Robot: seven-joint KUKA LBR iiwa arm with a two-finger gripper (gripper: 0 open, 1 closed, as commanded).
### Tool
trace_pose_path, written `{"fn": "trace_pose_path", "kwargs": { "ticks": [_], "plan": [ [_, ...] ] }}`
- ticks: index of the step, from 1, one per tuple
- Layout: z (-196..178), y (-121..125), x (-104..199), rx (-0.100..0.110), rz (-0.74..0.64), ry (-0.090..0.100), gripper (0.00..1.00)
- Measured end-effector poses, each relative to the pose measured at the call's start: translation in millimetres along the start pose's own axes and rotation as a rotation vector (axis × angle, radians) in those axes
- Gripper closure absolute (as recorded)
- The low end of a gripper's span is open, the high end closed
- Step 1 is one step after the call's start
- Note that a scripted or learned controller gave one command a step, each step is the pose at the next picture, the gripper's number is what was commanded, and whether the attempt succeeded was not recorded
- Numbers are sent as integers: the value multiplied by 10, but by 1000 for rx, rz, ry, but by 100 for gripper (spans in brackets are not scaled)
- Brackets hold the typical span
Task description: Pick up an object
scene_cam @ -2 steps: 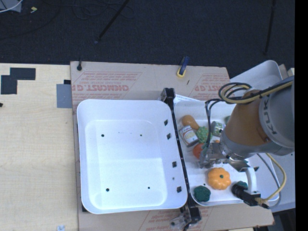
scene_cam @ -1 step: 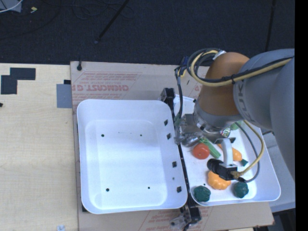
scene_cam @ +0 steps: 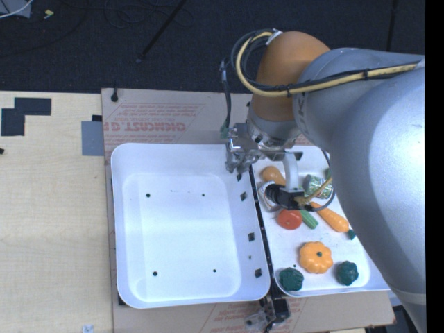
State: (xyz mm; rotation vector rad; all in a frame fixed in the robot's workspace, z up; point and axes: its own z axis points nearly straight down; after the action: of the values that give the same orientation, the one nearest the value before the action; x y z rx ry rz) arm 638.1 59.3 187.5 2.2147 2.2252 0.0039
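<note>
- Well, the hand (scene_cam: 240,157) hangs at the far left corner of the right bin (scene_cam: 283,247), just over the wall it shares with the left bin (scene_cam: 180,234). I cannot tell how far open it is, and nothing can be seen in its hold.
- All the things to pick lie in the right bin: an orange piece (scene_cam: 272,174) nearest the hand, a tomato (scene_cam: 290,219), a carrot (scene_cam: 334,220), a pumpkin (scene_cam: 316,257) and two dark green lumps, one (scene_cam: 291,279) at the near wall and one (scene_cam: 347,272) beside the arm (scene_cam: 374,137).
- To my mind the pumpkin is the best target. It stands apart from its neighbours, with bare floor around it.
- The orange piece is closer, but it lies near the wall, so a descent there should keep well off the rim.
- The tomato, a small green bit (scene_cam: 309,220) and the carrot crowd together. A grasp there may pinch two at once or push one aside.
- Whichever is chosen, I would centre the hand over it before going down, since round toys are likely to roll off a skewed grip.
- The arm covers the right side of the bin, so more toys may lie under it.
- A green and yellow thing (scene_cam: 316,184) beside the wrist is too tangled with cable to name.
- The worktop (scene_cam: 48,220) to the left carries nothing to pick.
</note>
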Motion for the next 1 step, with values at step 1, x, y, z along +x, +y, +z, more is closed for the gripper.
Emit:
{"fn": "trace_pose_path", "kwargs": {
  "ticks": [1],
  "plan": [
    [-140,-345,276,9,2,0,100]
  ]
}}
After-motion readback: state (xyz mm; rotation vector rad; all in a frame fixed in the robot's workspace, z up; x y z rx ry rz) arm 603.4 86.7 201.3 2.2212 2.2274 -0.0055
